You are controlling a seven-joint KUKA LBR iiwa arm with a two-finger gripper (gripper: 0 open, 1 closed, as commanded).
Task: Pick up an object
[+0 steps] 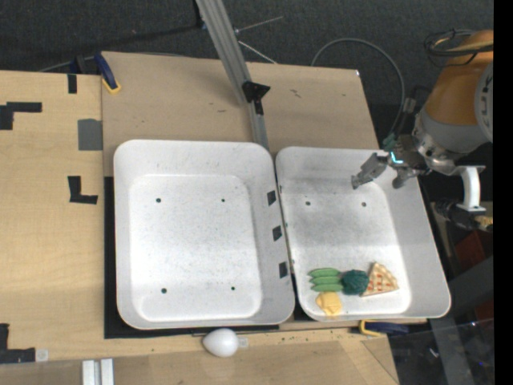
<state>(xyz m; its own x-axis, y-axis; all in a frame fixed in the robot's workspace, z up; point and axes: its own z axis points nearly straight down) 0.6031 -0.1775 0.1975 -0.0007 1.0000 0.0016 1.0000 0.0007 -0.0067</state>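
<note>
Toy foods [351,282] in right bin [337,215], near edge; gripper [377,173] above far edge.

Dark grey carpeted floor [96,10] behind, pale wooden bench [184,107] with black tape marks [24,112], slanted metal post [228,46], thin cable loop [353,54], blue clamp [108,74] at bench corner, even overhead light

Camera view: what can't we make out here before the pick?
- Gripper: small and blurred over the right bin's far right corner; finger state unreadable.
- Arm: cut off by the frame's right edge.
- Toy food in the bin's near end: green pods, dark green piece, yellow piece, pizza slice crowd together; too small to tell touching from overlapping.
- White object beside the left bin: identity unclear.
</note>
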